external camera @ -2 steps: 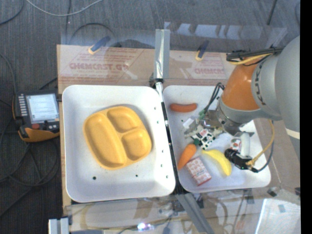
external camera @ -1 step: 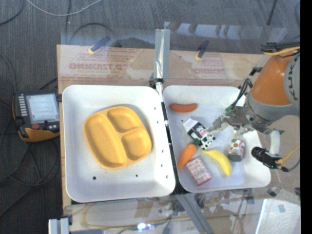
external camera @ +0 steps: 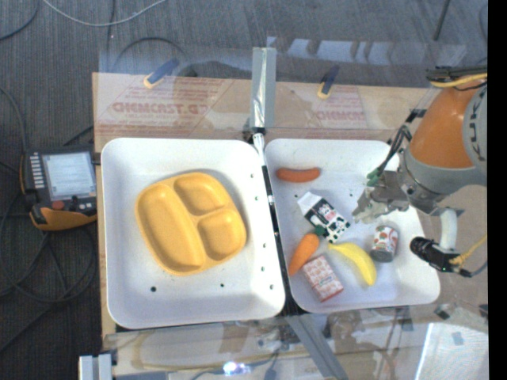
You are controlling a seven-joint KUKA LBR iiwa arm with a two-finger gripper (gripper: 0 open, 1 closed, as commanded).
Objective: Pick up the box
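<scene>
A small red and white box lies near the front of the right bin, between a carrot and a banana. My gripper hangs over the right half of that bin, up and to the right of the box and apart from it, just above a small can. A black and white carton lies left of the gripper.
A sausage lies at the back of the right bin. The left bin holds a yellow divided tray. A handheld controller sits on the floor at the left. The arm's orange band rises at the right.
</scene>
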